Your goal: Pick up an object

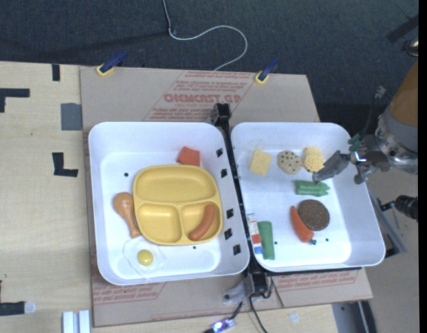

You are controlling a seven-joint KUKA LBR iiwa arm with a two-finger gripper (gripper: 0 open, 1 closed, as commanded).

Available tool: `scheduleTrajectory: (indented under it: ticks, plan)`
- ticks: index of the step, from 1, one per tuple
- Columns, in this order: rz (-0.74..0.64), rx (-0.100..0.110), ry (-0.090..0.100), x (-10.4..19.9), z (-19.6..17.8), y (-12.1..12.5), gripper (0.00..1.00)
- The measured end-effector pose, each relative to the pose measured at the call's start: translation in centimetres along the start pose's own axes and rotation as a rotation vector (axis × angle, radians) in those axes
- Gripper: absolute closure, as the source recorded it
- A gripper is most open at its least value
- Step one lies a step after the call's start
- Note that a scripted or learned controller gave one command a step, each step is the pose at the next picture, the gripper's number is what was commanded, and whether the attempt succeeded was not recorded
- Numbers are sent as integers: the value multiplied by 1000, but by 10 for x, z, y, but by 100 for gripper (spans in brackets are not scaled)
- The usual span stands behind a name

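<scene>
Gripper [329,168]: over right bin [352,255], above green bean [311,187]; finger state indiscernible; nothing lifted; corn [313,159], cookie [290,161] untouched; pick pending.

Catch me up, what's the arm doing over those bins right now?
The arm reaches in from the right, its gripper low over the right bin, close to the corn piece and the green bean. Nothing is visibly held. A cookie, a cheese cube, a brown patty and a green marker also lie there. The left bin holds a yellow divided plate with a sausage on it.
</scene>
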State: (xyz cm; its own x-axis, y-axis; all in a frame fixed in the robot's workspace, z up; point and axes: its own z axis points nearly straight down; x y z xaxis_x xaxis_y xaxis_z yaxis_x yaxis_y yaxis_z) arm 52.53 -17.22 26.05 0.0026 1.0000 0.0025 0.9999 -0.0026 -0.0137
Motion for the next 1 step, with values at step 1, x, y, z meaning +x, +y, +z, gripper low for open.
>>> scheduleTrajectory:
  ticks: [1]
  plan:
    - [-3, -12, -3, 0, -6, 2, 0]
